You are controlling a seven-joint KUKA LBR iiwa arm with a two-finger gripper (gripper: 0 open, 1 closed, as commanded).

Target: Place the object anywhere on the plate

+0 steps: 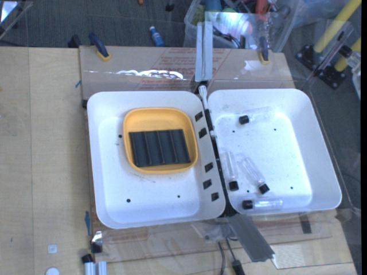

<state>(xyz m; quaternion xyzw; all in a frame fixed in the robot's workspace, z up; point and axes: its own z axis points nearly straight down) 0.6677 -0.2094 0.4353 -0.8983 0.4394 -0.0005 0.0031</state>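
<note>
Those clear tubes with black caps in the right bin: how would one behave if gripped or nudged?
The clear tubes look round and smooth, so one would probably roll when nudged and might slip between fingers. They seem small and hollow, likely light. The black caps may offer a surer grip.

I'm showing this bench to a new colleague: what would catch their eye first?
First, the yellow plate in the left bin, with a dark ridged object lying on it. Then the clear tubes with black caps scattered in the right bin, mostly toward its near side. Behind the bins stands a clear box of colourful clutter.
</note>
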